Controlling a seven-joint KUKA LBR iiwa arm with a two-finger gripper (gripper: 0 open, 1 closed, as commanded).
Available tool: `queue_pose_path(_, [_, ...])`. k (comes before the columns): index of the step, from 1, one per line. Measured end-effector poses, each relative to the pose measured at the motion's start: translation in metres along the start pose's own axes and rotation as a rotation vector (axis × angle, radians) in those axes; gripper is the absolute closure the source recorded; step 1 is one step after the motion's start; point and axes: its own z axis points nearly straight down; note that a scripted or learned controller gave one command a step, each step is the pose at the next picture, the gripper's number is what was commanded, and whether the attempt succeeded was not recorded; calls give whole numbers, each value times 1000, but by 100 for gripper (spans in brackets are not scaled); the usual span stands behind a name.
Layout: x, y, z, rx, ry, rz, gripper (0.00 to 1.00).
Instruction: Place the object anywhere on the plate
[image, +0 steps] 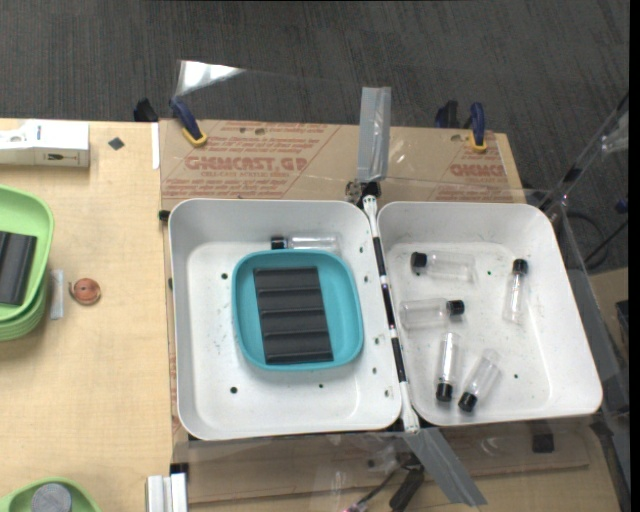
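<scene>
We see two white bins side by side on a sheet of cardboard (260, 160) printed in red, which is clamped at its far edge. The left bin (200, 400) holds a teal plate (348, 330) with rounded corners, set near the bin's middle. A black ridged slab (292, 314) lies on the plate and covers most of its floor. One clear vial (305, 242) with a black cap lies on its side on the floor of the left bin, just behind the far rim of the plate and off it, with the cap pointing left. We cannot tell whether it touches the rim. The right bin (560, 385) holds five more capped vials, all lying down and apart from the plate: one (445, 266) near the far left, one (515, 293) near the far right, one (428, 312) near the middle left, and a pair (446, 362) (480, 378) close together near the front, their caps towards us. On the wooden bench (100, 400) to the left sit a green dish (30, 215), a small round brown thing (86, 291) and a white box (45, 145).
</scene>
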Motion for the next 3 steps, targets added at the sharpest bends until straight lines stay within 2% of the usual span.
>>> queue_pose_path(3, [0,0,0,0,0,0,0])
